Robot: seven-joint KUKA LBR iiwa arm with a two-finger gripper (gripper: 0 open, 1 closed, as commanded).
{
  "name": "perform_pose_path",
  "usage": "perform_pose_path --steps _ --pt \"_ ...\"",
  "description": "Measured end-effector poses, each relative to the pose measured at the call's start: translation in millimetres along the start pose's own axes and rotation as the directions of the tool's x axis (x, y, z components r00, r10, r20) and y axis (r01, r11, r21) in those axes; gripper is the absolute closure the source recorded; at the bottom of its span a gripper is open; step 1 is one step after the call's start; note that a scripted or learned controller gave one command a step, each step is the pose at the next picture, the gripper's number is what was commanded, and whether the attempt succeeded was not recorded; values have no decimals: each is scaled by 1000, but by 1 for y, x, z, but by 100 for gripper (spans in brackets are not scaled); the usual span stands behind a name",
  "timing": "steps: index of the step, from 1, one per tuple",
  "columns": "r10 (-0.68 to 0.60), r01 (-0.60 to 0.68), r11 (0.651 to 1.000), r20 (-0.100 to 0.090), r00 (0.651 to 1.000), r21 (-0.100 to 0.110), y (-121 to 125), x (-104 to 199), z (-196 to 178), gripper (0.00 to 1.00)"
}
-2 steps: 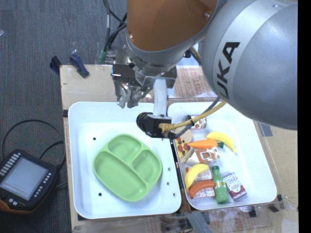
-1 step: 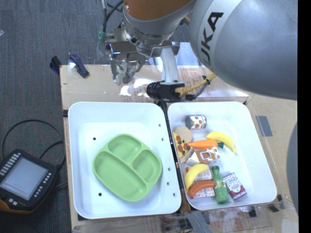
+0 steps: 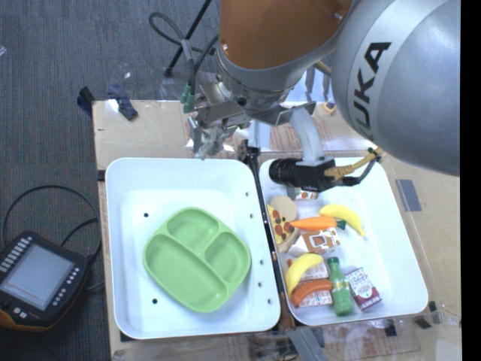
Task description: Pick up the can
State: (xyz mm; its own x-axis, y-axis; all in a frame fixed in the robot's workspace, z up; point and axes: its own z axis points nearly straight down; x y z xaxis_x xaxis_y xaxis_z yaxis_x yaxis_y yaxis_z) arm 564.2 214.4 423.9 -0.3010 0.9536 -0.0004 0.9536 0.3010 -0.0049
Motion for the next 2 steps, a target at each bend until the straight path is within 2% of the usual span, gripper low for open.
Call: perform_pose_path --steps 1,2 --pt "409 -409 913 1 913 3 -1 15 141 100" --pt "710 -710 704 0 704 3 12 -3 304 100"
